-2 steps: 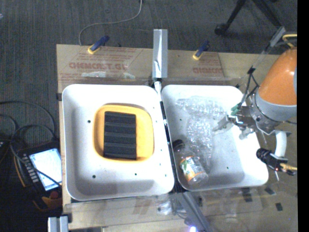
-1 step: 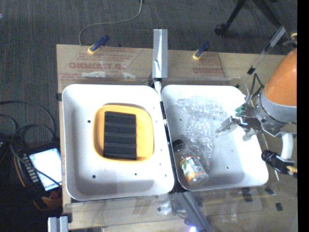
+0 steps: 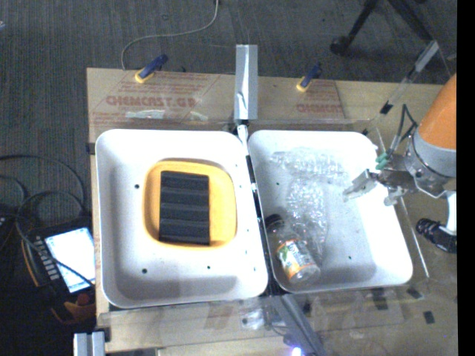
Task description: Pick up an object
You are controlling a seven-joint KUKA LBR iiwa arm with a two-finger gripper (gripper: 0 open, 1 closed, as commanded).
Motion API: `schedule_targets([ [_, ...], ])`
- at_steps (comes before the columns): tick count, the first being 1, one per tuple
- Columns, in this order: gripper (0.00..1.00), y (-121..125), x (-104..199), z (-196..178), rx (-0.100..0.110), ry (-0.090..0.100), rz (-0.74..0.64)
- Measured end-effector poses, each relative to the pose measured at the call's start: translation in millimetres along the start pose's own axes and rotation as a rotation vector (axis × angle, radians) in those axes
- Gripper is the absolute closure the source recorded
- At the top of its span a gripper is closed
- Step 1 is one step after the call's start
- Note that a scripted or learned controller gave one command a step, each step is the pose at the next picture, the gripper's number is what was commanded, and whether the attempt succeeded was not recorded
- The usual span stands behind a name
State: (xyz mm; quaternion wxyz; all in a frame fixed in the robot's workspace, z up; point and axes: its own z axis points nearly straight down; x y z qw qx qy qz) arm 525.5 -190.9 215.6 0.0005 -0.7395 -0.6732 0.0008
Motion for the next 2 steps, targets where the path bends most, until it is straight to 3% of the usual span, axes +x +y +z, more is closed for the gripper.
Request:
schedule_targets([
  [1, 0.00, 0.3, -17.9, -45.8, 0.000, -0.002, 0.080],
  [2, 1.00, 0.6, -17.4, -54.2, 0.002, -0.003, 0.079],
])
